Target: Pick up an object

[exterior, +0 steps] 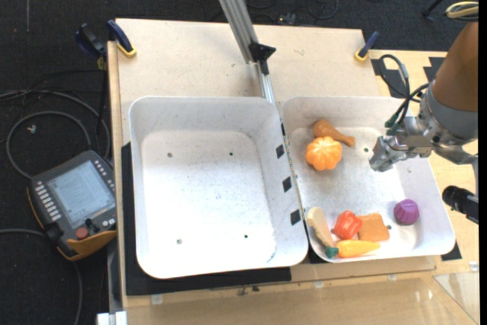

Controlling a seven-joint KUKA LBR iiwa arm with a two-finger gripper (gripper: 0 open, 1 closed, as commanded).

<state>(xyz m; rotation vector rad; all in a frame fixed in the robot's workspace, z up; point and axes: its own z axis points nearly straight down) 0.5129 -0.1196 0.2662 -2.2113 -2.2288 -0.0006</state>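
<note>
Over right bin (pixel 434 186), end effector (pixel 383 157) hovers near bin's middle, right of pumpkin (pixel 324 154); finger spread cannot tell, nothing seen held. Carrot (pixel 358 248) lies at front edge, long axis left-right, green top pointing left. Pepper (pixel 347 224) and purple ball (pixel 406 211) nearby. Left bin (pixel 152 118) beside it on table (pixel 198 57).

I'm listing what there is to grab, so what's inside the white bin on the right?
The right white bin holds an orange pumpkin, a tan piece behind it, a purple ball, and a front cluster: red pepper, orange block, carrot. The gripper covers some floor.
</note>
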